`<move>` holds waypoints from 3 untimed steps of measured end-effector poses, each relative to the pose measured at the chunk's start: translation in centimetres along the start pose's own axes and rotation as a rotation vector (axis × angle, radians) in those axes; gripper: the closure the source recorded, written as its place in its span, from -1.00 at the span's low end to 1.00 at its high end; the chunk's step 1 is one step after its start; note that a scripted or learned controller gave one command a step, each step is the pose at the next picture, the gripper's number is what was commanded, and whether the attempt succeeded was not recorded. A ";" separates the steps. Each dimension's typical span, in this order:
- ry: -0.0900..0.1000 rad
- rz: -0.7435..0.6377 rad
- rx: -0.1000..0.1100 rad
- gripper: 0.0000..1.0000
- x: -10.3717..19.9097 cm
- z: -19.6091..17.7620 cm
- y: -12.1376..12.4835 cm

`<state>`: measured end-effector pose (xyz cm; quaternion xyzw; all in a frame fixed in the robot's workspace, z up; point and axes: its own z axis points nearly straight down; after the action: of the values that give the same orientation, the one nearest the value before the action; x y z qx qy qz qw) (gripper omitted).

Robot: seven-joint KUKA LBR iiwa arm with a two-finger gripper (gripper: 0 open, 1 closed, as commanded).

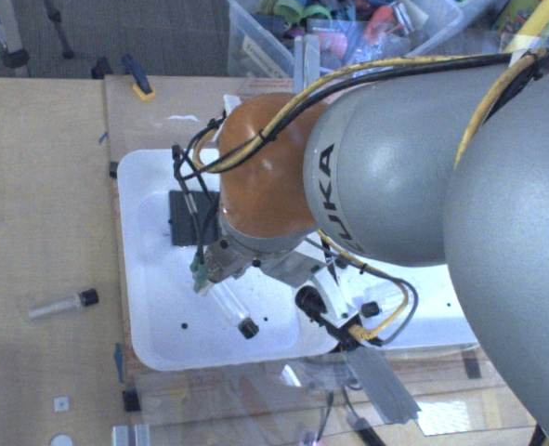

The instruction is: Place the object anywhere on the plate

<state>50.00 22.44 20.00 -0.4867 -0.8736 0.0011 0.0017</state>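
Over the left shallow white bin [144,249], the grey arm's tool [204,272] hangs low beside a clear plastic tube with a black cap [234,312] lying on the bin floor, grip state hidden, so placing looks undone.

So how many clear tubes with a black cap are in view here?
2. One clear tube lies in the left white bin, just below the arm's wrist; another lies on the bench left of it. The arm could hide more.
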 end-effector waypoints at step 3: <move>-0.001 0.687 0.000 1.00 -1.2 -15.2 1.2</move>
<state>51.67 22.04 35.18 -0.7523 -0.6588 0.0020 0.0007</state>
